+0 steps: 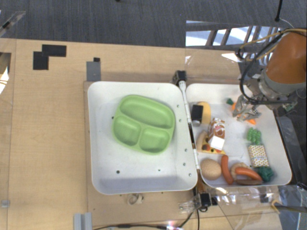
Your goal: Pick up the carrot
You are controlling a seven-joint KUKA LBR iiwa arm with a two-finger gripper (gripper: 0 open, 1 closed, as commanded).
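End effector [247, 110] hides most of carrot [234, 107].

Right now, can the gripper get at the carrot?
Probably yes. The gripper is right over the carrot in the right bin, orange showing beside it. Nothing lies on top; the other food sits further down.

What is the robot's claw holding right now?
It cannot be told. The gripper is down in the right bin, right over the carrot, but the view is too small to show anything between its fingers.
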